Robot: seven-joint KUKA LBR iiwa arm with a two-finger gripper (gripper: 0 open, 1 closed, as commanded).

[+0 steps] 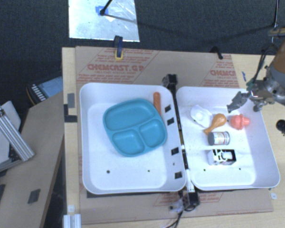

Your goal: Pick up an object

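Awaiting pickup: pink toy (239, 121), nearest candidate, lying in the right bin (266, 172) near its far right edge, untouched.
Look: small, rounded, salmon-pink, lighter stub to one side.
Neighbours: orange drumstick-shaped toy (215, 122) just left; small jar (219, 138) below; white lump (199, 114) further left.
Gripper (246, 103): above the bin's far right, fingers apart, nothing between.
Progress: nothing grasped; descent, closing, lifting all left.

the cardboard sheet (147, 63) lies under both bins, red print on it. a yellow-and-black clamp (118, 48) bites its far edge, a shiny foil square (103, 14) sits just beyond that edge, and an aluminium rail (7, 129) slants well off its left side.
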